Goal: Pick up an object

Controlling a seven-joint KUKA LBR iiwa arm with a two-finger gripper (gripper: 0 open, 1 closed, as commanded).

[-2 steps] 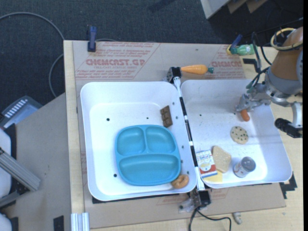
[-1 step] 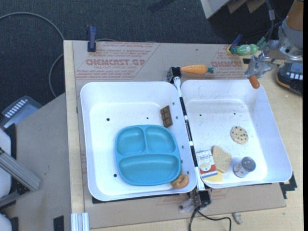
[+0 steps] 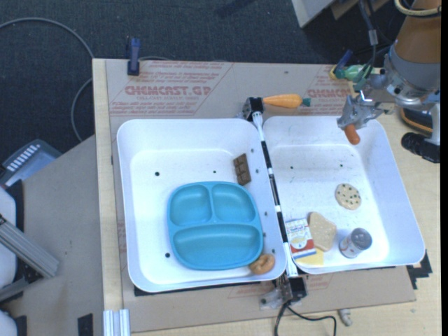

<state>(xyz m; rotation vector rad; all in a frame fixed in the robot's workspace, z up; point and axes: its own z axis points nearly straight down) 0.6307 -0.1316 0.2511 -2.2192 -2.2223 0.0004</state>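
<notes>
While the pincer (image 3: 355,126) hangs above the right bin's (image 3: 392,152) far corner, pinching a small orange piece (image 3: 353,135) at its tip, the hold looks shallow; a jolt could drop it back into that bin.

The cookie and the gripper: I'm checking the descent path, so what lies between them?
In the camera view, only bare white bin floor lies between the gripper and the cookie.
</notes>
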